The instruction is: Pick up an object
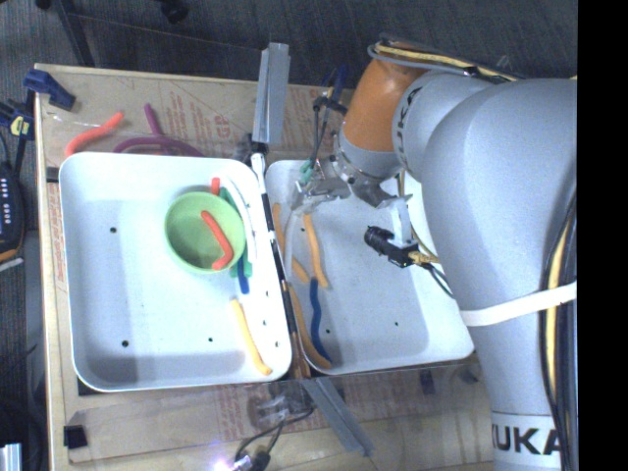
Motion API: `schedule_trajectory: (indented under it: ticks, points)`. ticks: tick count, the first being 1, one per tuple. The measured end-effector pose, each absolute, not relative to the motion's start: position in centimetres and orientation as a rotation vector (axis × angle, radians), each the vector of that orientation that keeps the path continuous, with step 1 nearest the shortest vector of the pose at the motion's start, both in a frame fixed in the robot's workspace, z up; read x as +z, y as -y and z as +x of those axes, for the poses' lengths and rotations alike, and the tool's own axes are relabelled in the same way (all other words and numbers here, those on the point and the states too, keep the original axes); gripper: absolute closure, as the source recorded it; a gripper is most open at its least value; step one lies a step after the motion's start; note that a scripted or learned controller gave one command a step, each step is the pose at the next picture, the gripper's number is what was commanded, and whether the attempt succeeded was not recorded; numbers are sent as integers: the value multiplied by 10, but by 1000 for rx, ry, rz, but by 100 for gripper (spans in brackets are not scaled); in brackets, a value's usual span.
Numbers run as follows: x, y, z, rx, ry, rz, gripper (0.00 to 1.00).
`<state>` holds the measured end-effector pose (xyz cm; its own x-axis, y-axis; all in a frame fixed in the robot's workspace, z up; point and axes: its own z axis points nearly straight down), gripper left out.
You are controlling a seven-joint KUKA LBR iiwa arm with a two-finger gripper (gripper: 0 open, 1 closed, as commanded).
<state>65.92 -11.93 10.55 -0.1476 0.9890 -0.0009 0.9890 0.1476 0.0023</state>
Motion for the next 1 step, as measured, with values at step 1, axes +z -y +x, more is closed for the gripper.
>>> schedule_trajectory:
  ticks: [1]
  points:
    - [105, 119, 659, 2, -2379, 2049, 0]
